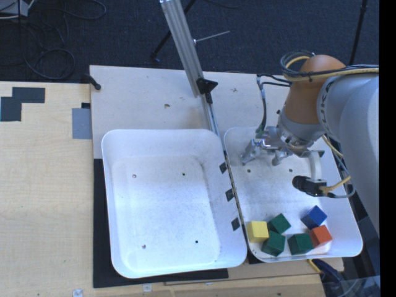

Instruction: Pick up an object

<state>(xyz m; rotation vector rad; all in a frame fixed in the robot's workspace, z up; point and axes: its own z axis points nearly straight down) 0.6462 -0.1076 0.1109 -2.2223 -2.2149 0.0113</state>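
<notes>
Fingers [247,155] of the gripper [263,154] are seen spread apart, with nothing between them; one points toward the divider between the bins, the other [278,159] toward the middle of the right bin [260,184]. The gripper is positioned over the upper part of the right bin, above bare white floor, below the orange band [303,101] of the grey arm [349,113], which enters from the right.

Task objects are grouped along the near edge of the right bin, well apart from the gripper:
- yellow block [258,230], closest to the divider;
- three green blocks [280,223] [273,244] [299,243], just beside the yellow block and clustered together;
- blue block [314,216], nearer the right wall;
- orange block [320,234], just below the blue block and beside a green one.

Whether neighbouring blocks touch cannot be determined in every case.

A black cable fitting [309,185] is seen hanging between the gripper and the blocks. The left bin [117,166] is located beside the right bin, with black clips [229,193] along the shared edge. A slanted aluminium profile [182,42] is mounted behind the bins.
</notes>
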